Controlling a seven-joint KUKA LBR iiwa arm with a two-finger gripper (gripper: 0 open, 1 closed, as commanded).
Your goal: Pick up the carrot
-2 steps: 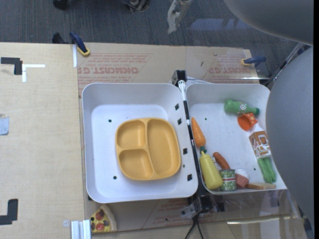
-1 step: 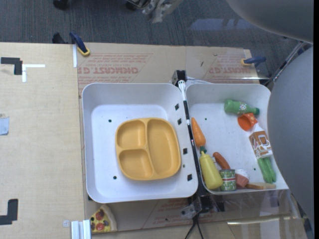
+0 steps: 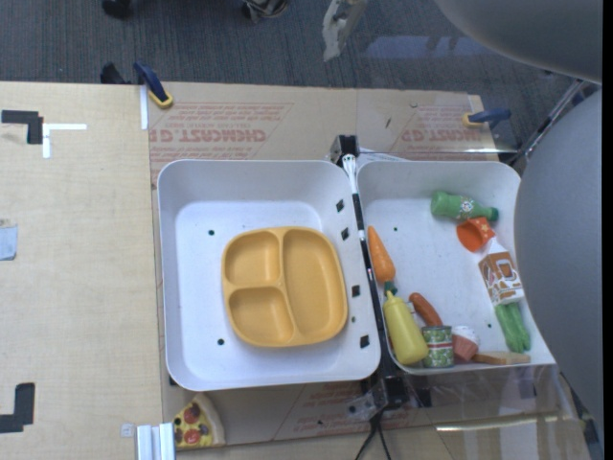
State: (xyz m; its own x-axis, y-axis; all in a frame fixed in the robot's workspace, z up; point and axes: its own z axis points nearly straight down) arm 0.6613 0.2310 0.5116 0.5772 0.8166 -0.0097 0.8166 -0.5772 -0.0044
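The carrot (image 3: 380, 255) lies by the left wall of the right bin (image 3: 421, 185), just above one yellow bottle (image 3: 403, 329). One yellow plate (image 3: 284, 286) fills the left bin (image 3: 182, 257). The big grey arm (image 3: 565, 257) covers the right side; I cannot tell about its grip.

Bright, even overhead light with soft shadows; the grey arm (image 3: 565, 209) at right looms blurred, out of focus.

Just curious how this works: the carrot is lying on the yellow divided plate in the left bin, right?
Not quite. The carrot lies in the right bin, against its left wall, not on the yellow divided plate, which is in the left bin. The camera view shows this.
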